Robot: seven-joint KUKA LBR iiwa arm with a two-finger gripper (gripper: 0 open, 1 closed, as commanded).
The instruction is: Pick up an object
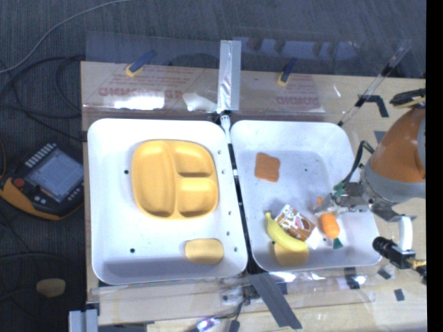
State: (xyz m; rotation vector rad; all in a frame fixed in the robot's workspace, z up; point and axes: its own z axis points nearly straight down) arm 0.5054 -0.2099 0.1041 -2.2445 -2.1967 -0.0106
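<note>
A wooden bench (104,81) on dark carpet carries 2 white bins. The left bin (111,247) holds a yellow divided tray (174,177) and a tan block (204,250) near its front edge. The right bin (304,133) holds an orange square (267,167) toward its back and, by the front edge, a banana (280,234), a printed packet (295,222) and a small carrot (330,225). The gripper (344,198) hangs at the right edge just above the carrot; its state I cannot tell. The carrot looks light, stiff and smooth, best pinched across its middle.
</note>
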